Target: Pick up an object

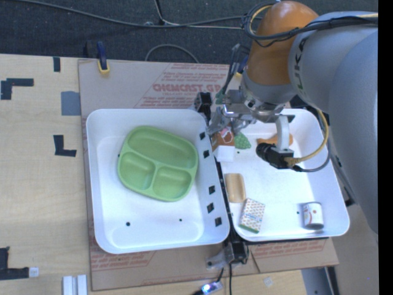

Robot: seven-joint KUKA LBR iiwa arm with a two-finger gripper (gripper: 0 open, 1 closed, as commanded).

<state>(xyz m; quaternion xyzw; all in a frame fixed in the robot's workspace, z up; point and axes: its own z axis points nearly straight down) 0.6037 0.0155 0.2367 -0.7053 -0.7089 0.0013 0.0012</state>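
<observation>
My gripper point(226, 126) hangs over the far left corner of the right bin point(288, 183), close to the divider between the bins. Directly beneath it lie a small orange-brown item point(222, 138) and a small green item point(242, 142), side by side. I cannot make out whether either one is touched. The wrist and its cables hide what lies behind them. Further toward the front of that bin lie a tan block point(234, 187), a patterned packet point(252, 215) and a small silver can point(311, 215).
The left bin point(104, 214) holds a green divided plate point(158, 163). Another orange object point(269, 145) lies partly under a black cable part on the arm, in the right bin. The bulky grey arm point(338, 72) covers the right bin's far right side.
</observation>
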